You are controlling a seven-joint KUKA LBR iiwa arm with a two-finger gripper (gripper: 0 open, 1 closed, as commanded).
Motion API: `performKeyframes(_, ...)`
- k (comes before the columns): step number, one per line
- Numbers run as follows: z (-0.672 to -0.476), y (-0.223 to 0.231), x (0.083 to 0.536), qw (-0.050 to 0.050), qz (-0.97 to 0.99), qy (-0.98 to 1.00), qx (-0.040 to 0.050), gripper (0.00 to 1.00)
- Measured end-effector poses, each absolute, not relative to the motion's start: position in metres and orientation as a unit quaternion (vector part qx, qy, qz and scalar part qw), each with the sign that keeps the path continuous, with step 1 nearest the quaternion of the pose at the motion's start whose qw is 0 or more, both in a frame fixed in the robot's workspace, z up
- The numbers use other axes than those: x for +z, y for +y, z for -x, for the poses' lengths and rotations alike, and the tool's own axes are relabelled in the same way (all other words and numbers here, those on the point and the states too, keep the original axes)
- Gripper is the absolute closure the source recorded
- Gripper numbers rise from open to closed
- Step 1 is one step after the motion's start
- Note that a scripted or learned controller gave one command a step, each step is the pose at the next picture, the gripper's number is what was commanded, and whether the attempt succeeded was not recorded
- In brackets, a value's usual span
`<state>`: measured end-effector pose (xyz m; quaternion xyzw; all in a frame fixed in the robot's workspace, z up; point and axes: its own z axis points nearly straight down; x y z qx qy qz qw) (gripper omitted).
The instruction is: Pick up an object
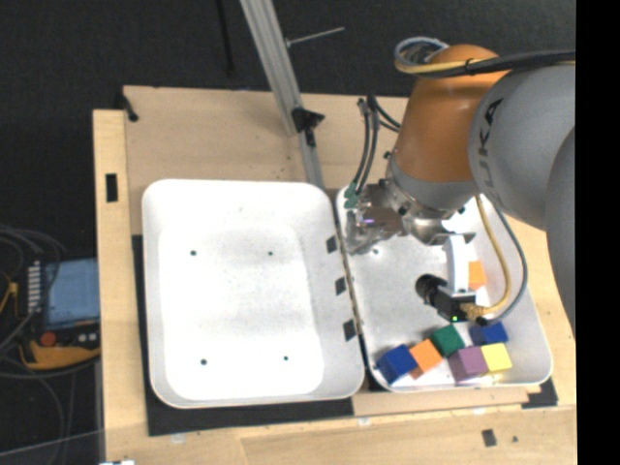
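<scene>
1. The surface (194,134) carries two white bins side by side; the left bin (242,279) is on the left of the view and the right bin (392,298) on the right.
2. The arm (455,134) comes in from the right of the view, and its orange band is above the far part of the right bin.
3. The tool (362,229) is over the far left corner of the right bin, close to the wall where the two bins meet.
4. I cannot tell if the tool is apart or together, because the wrist hides its tip. Nothing can be seen held in it.
5. The things to pick are small cubes. They lie together along the near edge of the right bin, well apart from the tool, lower and more to the right in the view.
6. From left to right, the front row has a blue cube (397,361), an orange cube (424,355) that seems to touch it, a purple cube (469,362) and a yellow cube (497,357) just beside the purple one.
7. A green cube (448,340) sits just behind, between the orange and the purple one.
8. A second blue cube (489,334) sits just behind the yellow one.
9. The blue cube is the nearest one to the tool.
</scene>
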<state>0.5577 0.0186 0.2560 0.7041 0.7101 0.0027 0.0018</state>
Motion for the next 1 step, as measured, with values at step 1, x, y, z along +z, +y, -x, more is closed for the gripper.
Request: performKeyframes(1,-0.5586,0.0638,0.2426,-0.001,-0.705,0.709,-0.0008,1.00)
